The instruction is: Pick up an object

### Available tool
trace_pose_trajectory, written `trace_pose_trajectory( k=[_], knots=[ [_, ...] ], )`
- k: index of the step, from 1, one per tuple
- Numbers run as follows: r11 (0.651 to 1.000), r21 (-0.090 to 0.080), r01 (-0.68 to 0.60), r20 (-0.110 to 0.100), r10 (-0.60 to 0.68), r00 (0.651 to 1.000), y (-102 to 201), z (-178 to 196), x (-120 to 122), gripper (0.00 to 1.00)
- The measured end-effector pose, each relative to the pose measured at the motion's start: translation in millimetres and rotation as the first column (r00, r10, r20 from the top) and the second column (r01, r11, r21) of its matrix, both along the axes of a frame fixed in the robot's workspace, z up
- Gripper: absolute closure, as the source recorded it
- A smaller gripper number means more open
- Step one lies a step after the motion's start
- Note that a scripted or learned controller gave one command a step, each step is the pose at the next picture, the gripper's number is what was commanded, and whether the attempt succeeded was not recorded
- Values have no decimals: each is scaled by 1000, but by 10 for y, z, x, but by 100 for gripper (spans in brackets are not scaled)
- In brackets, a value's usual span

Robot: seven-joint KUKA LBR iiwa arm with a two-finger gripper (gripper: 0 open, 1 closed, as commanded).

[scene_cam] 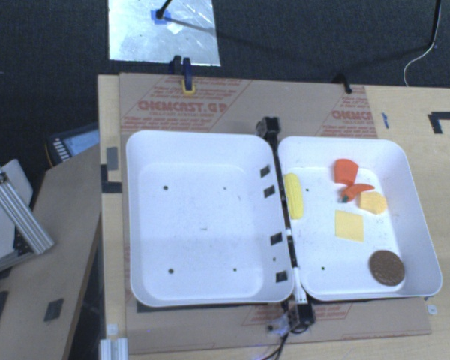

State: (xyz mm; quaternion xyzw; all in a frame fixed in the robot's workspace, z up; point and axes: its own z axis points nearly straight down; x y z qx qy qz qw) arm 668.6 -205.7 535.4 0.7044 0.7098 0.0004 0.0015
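From the overhead camera, my desk point(405, 103) carries two white bins side by side. The left bin point(202, 216) sits mid-frame; the right bin point(412, 193) holds all the things I could pick.

A corn cob point(293, 195) lies along the right bin's left wall, its long axis running up and down the frame. To its right, in the bin's upper part, an orange piece point(346, 171) lies just above a smaller orange bit point(355, 191). A yellow-orange wedge point(373, 202) lies just right of that bit. Below them a flat yellow square point(350, 226) lies with its edges nearly parallel to the frame's. A brown round disc point(387, 267) lies in the bin's lower right corner, apart from the square.

I cannot tell how my claw stands or how these things lie relative to it.
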Motion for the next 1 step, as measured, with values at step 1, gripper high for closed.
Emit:
trace_pose_trajectory(
  k=[1],
  knots=[
    [1000,0,0,0,0,1000,0,0,0,100]
  ],
)
